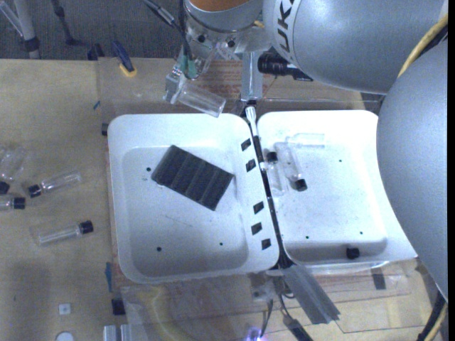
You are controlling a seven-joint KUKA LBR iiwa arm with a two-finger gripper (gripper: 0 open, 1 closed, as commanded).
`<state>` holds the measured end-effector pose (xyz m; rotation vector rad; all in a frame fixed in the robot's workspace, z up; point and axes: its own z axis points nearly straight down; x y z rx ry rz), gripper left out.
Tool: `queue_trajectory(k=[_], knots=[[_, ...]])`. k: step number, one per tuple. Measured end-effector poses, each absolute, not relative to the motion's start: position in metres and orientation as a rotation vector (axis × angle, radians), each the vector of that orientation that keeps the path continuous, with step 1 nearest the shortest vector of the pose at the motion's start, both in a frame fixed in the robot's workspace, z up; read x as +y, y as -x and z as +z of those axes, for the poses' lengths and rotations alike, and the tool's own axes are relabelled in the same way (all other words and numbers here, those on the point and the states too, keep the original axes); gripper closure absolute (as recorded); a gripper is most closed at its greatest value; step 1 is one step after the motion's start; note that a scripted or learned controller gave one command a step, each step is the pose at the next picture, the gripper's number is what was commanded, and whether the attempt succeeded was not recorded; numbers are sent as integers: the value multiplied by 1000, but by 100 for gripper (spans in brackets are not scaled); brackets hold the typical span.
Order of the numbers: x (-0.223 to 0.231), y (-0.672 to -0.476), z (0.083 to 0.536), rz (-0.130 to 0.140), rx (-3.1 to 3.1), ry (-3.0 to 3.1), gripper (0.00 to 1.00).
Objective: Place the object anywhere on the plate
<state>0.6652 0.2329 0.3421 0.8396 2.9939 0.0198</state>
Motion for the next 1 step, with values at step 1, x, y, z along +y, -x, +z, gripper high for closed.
queue_trajectory(k=[1], knots=[[234, -666, 353, 24, 2988, -834, 100]])
